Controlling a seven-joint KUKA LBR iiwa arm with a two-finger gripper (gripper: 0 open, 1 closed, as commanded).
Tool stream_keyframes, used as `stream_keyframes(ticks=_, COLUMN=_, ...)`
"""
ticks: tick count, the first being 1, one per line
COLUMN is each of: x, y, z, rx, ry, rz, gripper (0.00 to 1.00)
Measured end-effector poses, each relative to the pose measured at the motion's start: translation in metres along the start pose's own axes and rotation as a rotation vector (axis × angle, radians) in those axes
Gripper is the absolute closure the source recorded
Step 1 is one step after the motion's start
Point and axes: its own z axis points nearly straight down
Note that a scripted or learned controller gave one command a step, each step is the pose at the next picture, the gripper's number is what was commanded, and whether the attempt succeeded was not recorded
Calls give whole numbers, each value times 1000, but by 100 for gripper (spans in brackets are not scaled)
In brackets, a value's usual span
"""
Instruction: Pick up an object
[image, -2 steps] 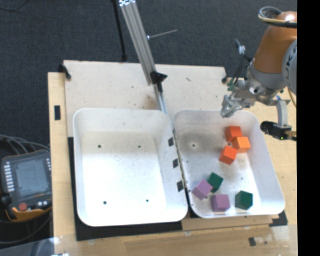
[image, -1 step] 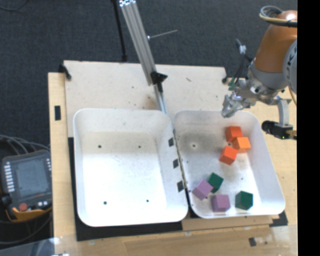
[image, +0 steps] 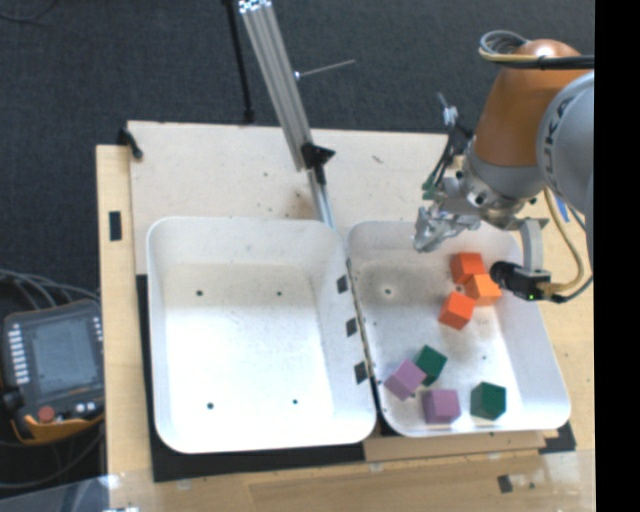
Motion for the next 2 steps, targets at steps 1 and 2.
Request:
stream_keyframes(ticks=1, x=42, y=-23, z=7, rx=0, ry=0, rz=0, gripper=100)
stream_keyframes(ticks=2, x=89, y=-40, z=-6, rx=-1, ry=1, rz=-1, gripper=100)
